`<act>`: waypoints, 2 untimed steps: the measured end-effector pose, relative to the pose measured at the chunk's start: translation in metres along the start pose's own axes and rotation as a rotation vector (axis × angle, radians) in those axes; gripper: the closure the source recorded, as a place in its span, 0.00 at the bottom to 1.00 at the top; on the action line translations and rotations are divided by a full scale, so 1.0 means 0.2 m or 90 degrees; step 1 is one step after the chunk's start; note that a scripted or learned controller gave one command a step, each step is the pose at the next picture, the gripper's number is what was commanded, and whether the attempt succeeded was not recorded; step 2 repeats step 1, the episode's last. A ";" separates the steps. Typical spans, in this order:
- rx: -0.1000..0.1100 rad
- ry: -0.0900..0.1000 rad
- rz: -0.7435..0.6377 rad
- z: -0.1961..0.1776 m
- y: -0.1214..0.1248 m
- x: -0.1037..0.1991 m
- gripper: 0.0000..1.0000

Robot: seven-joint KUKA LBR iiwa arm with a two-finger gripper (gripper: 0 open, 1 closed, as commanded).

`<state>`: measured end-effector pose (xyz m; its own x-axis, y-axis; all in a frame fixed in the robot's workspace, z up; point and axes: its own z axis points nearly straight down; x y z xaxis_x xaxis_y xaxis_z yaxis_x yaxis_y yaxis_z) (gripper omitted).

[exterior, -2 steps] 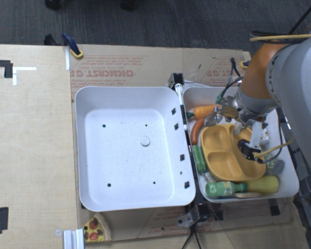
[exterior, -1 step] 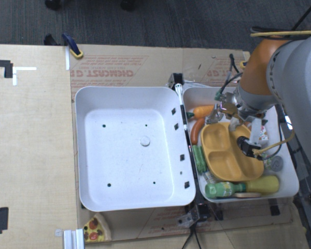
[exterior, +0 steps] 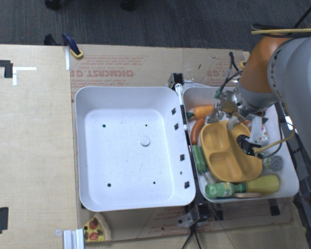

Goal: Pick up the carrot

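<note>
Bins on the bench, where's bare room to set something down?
The left bin has a bare floor from wall to wall. The right bin is crowded: carrot, yellow tray and green bottle pack it, with the gripper above.

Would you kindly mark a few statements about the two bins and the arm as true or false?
1. The carrot lies in the right bin. True.
2. The yellow tray sits in the left bin. False: it is in the right bin, tilted among the other items.
3. The gripper is over the right bin, beside the carrot. True.
4. The green bottle lies outside both bins. False: it lies along the right bin's near edge.
5. A pizza-slice toy lies on the bench below the left bin. True.
</note>
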<state>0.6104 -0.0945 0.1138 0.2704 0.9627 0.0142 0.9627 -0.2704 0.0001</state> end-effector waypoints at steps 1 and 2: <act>0.000 -0.010 0.014 -0.38 0.08 0.34 1.00; 0.000 -0.010 0.014 -0.38 0.08 0.34 1.00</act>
